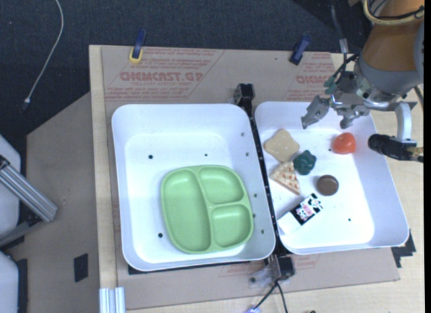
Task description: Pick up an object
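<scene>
My gripper (329, 118) hangs over the far end of the right bin (384, 197), open with nothing between its fingers. A red tomato-like piece (344, 143) lies just below its right finger. A tan bread slice (281, 145) lies below the left finger. Further forward in the same bin are a dark green lump (304, 161), a pizza slice (286, 178), a brown round disc (327, 185) and a small black-and-white block (307, 210).
The left bin (135, 136) holds a green divided plate (205, 207). A black clamp (244, 93) sits at the bins' far junction. The arm's grey and orange body (394, 36) looms over the right bin's far right corner.
</scene>
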You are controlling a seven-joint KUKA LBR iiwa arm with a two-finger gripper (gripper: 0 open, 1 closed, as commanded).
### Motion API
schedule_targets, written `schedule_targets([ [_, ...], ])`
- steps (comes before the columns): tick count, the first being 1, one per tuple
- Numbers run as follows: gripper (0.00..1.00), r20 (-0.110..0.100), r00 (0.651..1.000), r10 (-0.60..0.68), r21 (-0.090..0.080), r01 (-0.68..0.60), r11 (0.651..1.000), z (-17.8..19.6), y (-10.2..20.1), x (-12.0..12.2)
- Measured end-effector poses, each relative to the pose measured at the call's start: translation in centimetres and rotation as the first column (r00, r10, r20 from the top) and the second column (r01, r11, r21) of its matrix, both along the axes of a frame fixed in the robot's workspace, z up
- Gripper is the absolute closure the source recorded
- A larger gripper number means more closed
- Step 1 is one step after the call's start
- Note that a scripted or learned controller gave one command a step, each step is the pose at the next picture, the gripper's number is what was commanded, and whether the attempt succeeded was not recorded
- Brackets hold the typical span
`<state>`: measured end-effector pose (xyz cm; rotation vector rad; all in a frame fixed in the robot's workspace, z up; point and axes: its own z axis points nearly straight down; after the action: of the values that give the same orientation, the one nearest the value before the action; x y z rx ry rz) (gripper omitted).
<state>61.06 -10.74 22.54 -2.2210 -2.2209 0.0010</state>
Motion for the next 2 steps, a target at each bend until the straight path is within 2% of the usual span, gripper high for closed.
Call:
schedule_targets([
  [1, 0.00, -0.005, 1.000, -0.001, 0.001, 0.001, 1.000, -4.8, -0.7, -0.6],
  [2, 0.00, -0.006, 1.000, 0.000, 0.001, 0.000, 1.000, -9.5, -0.8, 0.1],
])
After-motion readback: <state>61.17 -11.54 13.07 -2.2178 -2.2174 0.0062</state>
